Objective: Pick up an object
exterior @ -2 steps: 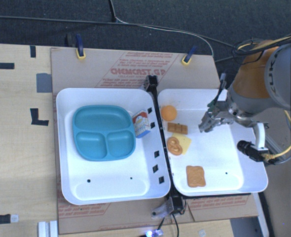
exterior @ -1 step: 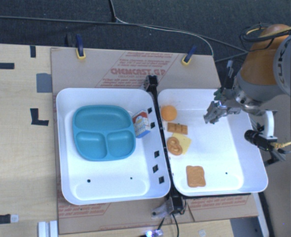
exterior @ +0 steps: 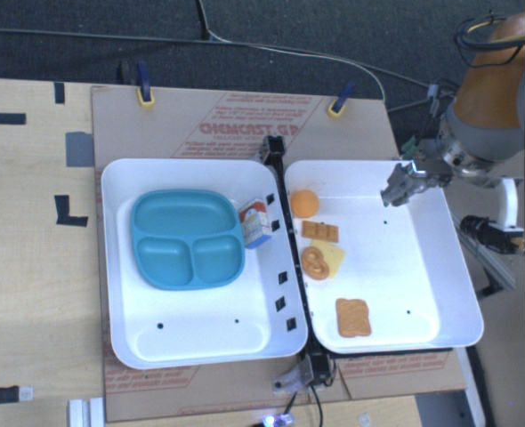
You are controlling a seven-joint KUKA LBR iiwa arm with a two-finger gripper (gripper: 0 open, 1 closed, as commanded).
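On the table (exterior: 31,265) we see the left bin (exterior: 120,327) holding a blue divided plate (exterior: 189,238) and, beside it, a small carton (exterior: 255,223) whose label is too small for us to read. Red print on the cardboard sheet (exterior: 245,127) behind looks like "CHEMCAST GP". The right bin (exterior: 440,318) holds an orange ball (exterior: 305,204), a brown cracker (exterior: 320,231), a pretzel (exterior: 315,262) on a yellow slice (exterior: 334,256), and a piece of toast (exterior: 353,318). The tool (exterior: 398,190) hovers over this bin's upper right corner, gripping nothing; we cannot tell how its jaws stand.
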